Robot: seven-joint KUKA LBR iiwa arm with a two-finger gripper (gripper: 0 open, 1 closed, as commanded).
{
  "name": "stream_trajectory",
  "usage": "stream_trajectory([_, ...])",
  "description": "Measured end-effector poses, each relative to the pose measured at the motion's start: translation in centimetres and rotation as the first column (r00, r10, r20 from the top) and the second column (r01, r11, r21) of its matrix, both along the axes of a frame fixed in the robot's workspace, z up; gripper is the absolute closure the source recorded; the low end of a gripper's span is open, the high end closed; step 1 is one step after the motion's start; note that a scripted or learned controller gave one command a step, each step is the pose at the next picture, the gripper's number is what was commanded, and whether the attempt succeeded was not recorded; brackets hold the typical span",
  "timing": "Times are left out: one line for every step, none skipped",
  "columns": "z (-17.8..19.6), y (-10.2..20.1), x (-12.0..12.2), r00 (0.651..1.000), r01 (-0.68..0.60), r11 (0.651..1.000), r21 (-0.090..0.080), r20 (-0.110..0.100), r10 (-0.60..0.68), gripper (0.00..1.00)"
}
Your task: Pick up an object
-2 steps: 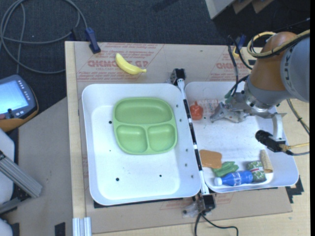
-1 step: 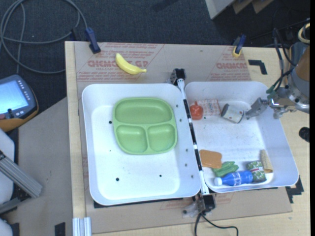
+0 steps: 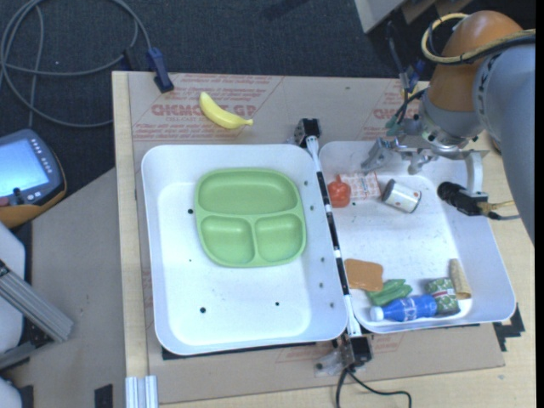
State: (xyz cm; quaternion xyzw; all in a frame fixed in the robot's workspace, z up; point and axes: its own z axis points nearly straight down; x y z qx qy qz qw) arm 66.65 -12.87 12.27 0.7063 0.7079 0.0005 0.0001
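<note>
My gripper hangs over the far end of the right bin, its two metal fingers spread open with nothing between them. Just in front of it a small white and silver cylinder lies on the bin floor. To the left of the cylinder are a white packet and a red object. At the bin's near end lie an orange-brown slab, a green piece, a blue and white bottle, a green box and a tan stick.
The left bin holds a green divided plate. A yellow banana lies on the bench behind that bin, and a blue clip sits at the bench's far left corner. A black clamp joins the bins at the back.
</note>
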Motion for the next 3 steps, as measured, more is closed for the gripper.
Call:
stream_trajectory([-3.4, -2.4, -3.4, 1.0, 0.002, 1.0, -0.001, 0.007, -0.002, 0.0])
stream_trajectory([-2.3, -2.3, -3.3, 1.0, 0.001, 1.0, 0.0, 0.011, -0.001, 1.0])
stream_trajectory([-2.3, -2.3, -3.3, 1.0, 0.001, 1.0, 0.0, 0.01, -0.001, 0.0])
